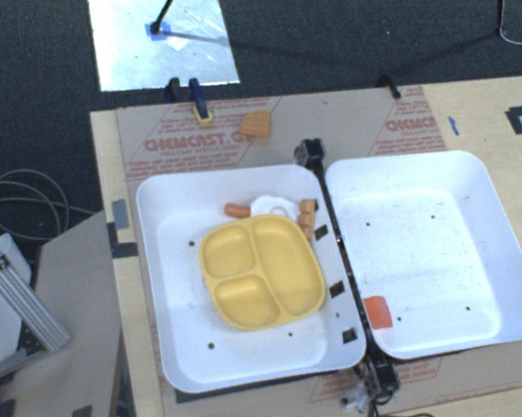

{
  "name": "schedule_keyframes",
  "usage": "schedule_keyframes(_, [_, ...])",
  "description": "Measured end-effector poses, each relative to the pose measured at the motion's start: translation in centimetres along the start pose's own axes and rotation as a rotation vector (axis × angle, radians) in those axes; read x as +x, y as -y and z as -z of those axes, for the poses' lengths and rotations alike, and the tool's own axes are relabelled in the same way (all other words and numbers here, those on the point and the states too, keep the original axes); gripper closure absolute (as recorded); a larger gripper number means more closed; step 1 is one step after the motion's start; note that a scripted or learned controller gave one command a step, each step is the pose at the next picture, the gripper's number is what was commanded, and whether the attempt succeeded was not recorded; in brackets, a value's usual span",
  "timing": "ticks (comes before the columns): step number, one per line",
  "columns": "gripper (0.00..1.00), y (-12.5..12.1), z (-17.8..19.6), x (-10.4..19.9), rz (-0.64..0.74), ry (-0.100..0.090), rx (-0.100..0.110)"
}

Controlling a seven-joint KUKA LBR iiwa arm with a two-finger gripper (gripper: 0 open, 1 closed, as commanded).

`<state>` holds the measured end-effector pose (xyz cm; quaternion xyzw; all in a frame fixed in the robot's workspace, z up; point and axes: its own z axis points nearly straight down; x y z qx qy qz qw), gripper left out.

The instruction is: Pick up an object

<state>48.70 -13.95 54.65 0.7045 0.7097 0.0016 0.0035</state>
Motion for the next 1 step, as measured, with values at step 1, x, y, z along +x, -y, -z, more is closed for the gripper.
schedule_keyframes(1, [0.00,0.00,0.00,0.00,0.000,0.000,0.000])
